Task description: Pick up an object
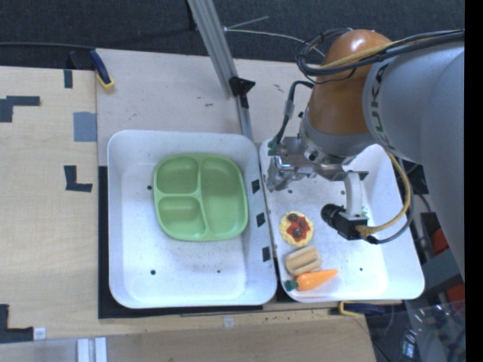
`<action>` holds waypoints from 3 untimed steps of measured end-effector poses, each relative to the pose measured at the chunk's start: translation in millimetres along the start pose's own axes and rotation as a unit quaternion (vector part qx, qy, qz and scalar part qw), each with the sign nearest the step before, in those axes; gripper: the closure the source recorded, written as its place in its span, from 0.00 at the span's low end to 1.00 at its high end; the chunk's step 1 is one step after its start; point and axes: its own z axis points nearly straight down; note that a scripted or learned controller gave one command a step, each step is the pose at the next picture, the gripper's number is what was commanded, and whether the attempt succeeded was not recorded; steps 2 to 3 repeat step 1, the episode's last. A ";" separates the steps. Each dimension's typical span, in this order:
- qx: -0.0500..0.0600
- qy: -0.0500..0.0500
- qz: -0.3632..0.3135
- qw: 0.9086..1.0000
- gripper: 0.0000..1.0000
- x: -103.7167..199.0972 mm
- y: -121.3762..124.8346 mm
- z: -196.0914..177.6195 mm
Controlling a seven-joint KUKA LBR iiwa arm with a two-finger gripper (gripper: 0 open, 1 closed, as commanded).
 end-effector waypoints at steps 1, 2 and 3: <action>0.000 0.000 0.000 1.000 1.00 56.1 9.2 -0.6; 0.000 0.000 0.000 1.000 1.00 56.1 9.2 -0.6; 0.000 0.000 0.000 1.000 1.00 56.1 9.2 -0.6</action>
